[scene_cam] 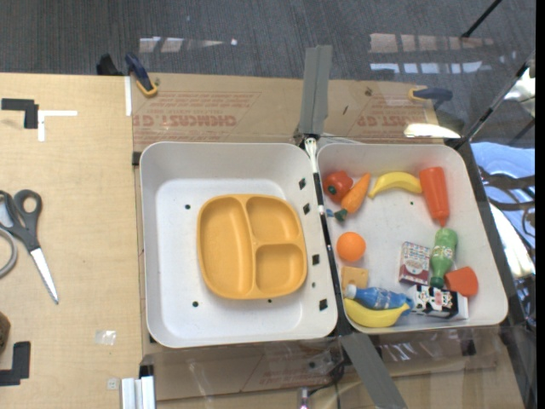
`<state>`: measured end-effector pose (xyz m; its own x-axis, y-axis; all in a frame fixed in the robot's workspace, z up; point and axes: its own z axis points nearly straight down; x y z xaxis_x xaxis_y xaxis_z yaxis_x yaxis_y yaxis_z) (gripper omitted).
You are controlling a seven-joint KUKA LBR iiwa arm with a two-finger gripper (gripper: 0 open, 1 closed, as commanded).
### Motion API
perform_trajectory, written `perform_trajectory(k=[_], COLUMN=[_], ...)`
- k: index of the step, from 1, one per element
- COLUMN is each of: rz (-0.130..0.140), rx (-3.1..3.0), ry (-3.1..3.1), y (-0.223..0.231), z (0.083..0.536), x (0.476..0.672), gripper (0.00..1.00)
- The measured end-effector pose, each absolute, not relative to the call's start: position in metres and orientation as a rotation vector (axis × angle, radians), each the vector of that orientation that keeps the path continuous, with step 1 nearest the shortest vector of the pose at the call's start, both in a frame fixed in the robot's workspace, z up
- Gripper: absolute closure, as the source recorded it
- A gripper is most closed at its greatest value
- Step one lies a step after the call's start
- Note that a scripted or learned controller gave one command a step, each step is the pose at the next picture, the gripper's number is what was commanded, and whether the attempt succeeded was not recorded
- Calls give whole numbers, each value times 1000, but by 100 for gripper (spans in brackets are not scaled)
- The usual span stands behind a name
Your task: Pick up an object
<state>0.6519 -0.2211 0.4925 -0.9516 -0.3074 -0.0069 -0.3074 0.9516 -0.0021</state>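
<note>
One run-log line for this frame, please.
stage: pre-grasp | left bin: yellow divided plate | right bin: toy foods, orange ball, two bananas | nothing lifted

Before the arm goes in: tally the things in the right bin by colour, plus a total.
Right bin:
Orange: 4, a carrot, a ball, a tall bottle, a small block
Yellow: 2, two bananas
Red: 2, a tomato, a small carton
Green: 1, a bottle
Blue: 1, a bottle
Black and white: 1, a carton
Tan: 1, a small cube
Total: 12

Two white bins [162, 254], one yellow tray [252, 246], two bananas [395, 182], one scissors [32, 239].
</note>
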Motion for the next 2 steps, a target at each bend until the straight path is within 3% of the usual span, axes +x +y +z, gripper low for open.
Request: perform_trajectory(k=[1,2], rz=[1,-1], rx=[-1040,-1460], ry=[2960,2775], y=[-222,-221], z=[492,492], x=[620,650], gripper=[100,100])
